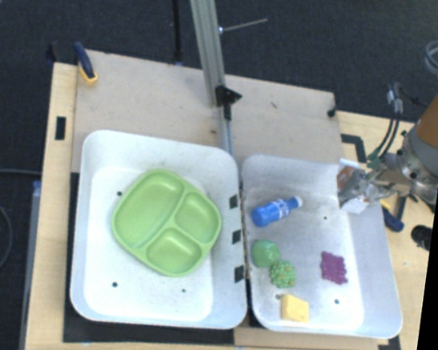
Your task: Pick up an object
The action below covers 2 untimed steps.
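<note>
Claw [354,191] hovers at the right bin's [361,311] far edge, grip unclear; seems pre-grasp. Next: descend onto the bottle [276,211].

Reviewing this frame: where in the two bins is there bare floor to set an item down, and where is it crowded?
Left bin: bare strips beside the green plate, widest along the near edge. Right bin: free between blue bottle and purple item; crowded around green ball, speckled ball, yellow block.
</note>
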Motion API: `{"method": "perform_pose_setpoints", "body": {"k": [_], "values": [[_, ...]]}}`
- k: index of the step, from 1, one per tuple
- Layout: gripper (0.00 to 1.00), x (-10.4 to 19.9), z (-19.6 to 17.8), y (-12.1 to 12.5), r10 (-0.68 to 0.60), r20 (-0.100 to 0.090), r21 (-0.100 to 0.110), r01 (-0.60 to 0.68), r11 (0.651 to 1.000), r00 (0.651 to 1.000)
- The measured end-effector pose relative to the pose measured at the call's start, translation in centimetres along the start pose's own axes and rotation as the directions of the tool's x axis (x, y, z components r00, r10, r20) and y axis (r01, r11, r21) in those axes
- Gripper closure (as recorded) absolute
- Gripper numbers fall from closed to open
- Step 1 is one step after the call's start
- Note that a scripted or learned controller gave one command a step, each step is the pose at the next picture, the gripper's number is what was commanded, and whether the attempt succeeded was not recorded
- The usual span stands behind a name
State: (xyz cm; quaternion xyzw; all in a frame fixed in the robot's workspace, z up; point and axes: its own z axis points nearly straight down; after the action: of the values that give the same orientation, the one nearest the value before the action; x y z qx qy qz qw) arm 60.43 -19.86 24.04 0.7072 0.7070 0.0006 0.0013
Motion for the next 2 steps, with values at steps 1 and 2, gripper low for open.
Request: {"method": "perform_pose_setpoints", "body": {"k": [1, 2], "values": [[1.00, 4.5, -0.8, -0.3, -0.007, -0.002, 0.002, 0.007, 1.000, 1.000], [1.00, 10.2, -1.7, 0.0, -0.008, -0.003, 0.002, 0.008, 1.000, 1.000]]}}
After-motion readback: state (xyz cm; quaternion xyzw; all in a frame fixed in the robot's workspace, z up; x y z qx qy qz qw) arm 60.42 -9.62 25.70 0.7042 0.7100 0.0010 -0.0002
